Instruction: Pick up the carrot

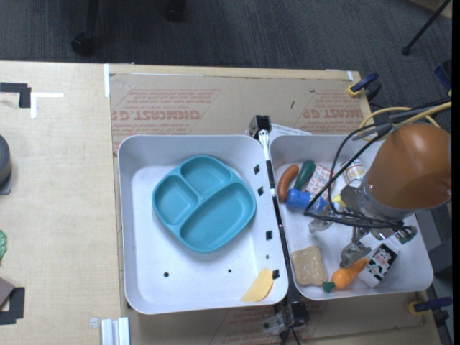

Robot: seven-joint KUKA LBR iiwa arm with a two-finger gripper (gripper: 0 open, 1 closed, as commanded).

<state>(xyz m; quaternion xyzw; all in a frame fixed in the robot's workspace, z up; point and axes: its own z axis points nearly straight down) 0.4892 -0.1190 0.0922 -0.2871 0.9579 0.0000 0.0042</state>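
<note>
**Crowded corner, small target**

Carrot (346, 274) lying near the front edge of the right bin (424, 268), orange body with a green tip pointing toward the slice of bread (310, 265) just beside it. Pincer (353, 251) poised right above the carrot's upper end, close to or touching it; open or closed state impossible to tell from this angle, and no sign of the carrot between its tips.

Likely trouble: tapered, smooth plastic slipping out sideways under a squeeze. Also a black-and-white carton (379, 261) touching the carrot on the arm's side, easily caught or nudged instead. Sloped bin wall near, so a push could drive the carrot into the corner. Loose cables over the bin perhaps snagging.

Textures: glossy toy food, namely a red-orange sausage (287, 180), a dark green piece (305, 173) and a blue piece (300, 197); bread speckled and matte. Left bin (136, 264) holding a smooth teal divided plate (204, 203) and a thin yellow wedge (259, 287). Pale wood table (50, 228).
</note>
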